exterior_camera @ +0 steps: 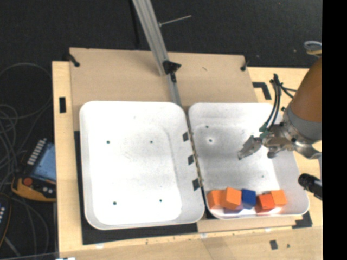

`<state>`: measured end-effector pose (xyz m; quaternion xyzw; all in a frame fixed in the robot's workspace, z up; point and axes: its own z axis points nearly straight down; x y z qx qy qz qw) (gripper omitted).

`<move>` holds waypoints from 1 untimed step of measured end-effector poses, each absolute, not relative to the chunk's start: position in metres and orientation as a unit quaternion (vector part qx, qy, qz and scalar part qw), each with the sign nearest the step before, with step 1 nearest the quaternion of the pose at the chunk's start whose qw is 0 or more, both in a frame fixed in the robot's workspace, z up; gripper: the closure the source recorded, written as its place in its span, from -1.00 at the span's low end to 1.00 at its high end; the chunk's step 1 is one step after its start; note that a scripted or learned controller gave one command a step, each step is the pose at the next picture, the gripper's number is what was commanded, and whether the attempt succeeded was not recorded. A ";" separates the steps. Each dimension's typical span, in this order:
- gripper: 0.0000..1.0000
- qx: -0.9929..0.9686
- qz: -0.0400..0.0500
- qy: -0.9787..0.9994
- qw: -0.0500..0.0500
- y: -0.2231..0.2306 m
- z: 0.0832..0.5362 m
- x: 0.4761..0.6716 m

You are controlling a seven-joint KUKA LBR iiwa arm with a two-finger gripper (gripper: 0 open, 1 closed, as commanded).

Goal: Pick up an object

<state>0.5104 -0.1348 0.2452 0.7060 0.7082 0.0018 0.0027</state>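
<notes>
Several small blocks lie in a row along the near wall of the right bin [227, 123]: an orange block [216, 198], a second orange block [233, 197], a blue block [248, 197], and two more orange blocks [264, 202] [278, 197]. My gripper [258, 149] hovers over the middle right of that bin, well behind the row of blocks. It is open, with its two fingers spread and nothing between them.
The left bin [135, 161] sits beside the right one, with small clips along the shared edge. A slanted metal rail [154, 34] rises from the back of the bench. Cables and a handheld pendant [40, 169] lie off the bench at left.
</notes>
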 end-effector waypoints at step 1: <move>-1.00 0.706 -0.001 0.708 -0.003 -0.097 0.181 0.486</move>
